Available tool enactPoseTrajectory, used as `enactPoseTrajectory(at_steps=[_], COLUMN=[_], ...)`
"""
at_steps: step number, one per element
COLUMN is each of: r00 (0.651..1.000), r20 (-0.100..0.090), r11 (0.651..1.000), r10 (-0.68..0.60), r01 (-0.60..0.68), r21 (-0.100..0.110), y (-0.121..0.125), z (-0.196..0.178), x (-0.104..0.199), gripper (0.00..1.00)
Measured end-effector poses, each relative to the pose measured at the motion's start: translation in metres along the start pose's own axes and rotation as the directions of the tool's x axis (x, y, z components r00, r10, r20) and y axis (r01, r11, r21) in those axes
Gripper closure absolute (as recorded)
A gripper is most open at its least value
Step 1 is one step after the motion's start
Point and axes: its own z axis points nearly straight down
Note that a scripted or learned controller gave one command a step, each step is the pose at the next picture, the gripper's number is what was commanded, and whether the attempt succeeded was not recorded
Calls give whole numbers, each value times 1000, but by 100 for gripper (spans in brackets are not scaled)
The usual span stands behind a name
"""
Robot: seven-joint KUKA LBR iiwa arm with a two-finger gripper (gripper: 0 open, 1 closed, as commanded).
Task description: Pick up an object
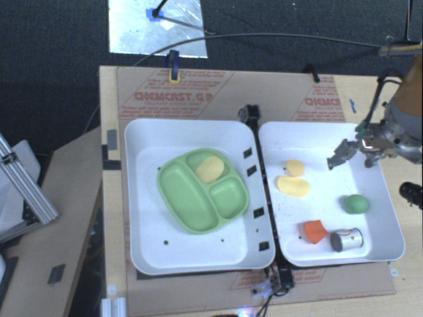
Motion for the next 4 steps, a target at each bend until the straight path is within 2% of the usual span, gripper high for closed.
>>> enactPoseTrajectory(at_steps=[1, 2, 4], r00=[1000, 1000, 1000], r20=[2, 1, 0], r11=[1000, 1000, 1000], r10=[-3, -1, 0], r01=[3, 1, 0], r21=[-12, -8, -7], y=[2, 7, 3], z=[-7, 55, 169], x=[0, 0, 1], gripper=[0, 0, 0])
